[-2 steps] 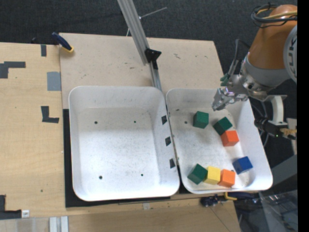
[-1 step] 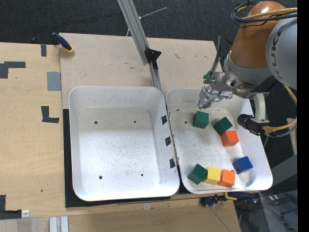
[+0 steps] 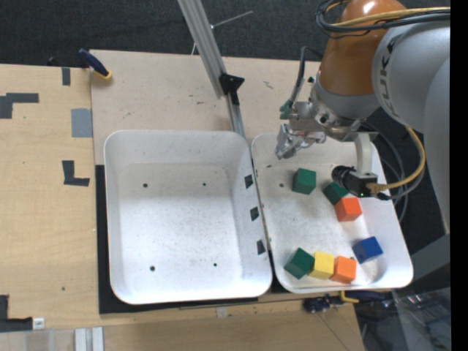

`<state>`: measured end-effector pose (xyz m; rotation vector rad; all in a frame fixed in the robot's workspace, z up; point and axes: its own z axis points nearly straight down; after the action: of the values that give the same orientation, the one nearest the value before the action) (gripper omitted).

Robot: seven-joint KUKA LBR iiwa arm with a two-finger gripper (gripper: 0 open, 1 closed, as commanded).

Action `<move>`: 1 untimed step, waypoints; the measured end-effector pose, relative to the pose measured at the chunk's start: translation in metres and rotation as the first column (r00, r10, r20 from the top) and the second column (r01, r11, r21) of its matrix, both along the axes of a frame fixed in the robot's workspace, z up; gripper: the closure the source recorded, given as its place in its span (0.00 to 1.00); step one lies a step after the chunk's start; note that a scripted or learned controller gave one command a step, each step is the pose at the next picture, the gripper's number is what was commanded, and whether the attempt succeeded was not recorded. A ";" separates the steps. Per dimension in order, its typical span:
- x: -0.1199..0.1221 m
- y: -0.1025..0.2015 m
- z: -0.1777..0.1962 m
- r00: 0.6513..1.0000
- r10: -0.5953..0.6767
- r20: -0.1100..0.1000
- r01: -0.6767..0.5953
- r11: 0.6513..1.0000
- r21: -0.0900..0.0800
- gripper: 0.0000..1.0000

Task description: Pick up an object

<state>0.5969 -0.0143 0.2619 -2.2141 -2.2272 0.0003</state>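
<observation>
Our gripper (image 3: 287, 146) hangs over the far left corner of the right bin (image 3: 401, 263), and we cannot tell from this slanted view how it is set; we see no block in it.

Going from large to small: the grey arm (image 3: 409, 57) with its orange band crosses in from the right, well above the bins. The left bin (image 3: 117, 152) sits just beside the right one, their rims touching. The blocks we might take all lie in the right bin: a green cube (image 3: 304, 180) nearest the gripper, a darker green one (image 3: 334, 192) touching an orange cube (image 3: 348, 208), a blue cube (image 3: 367, 248) further on, and a row of green (image 3: 299, 262), yellow (image 3: 322, 264) and orange (image 3: 344, 268) along the near rim.

Our worry is aim. The gripper sits beside the near green cube, not over it, so a straight descent would likely meet bare floor or the bin wall. The touching pairs could jam or scatter.
</observation>
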 end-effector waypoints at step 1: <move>0.005 0.057 0.001 1.000 0.001 -0.001 -0.001 1.000 0.000 1.00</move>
<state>0.6022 0.0431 0.2625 -2.2125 -2.2278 0.0004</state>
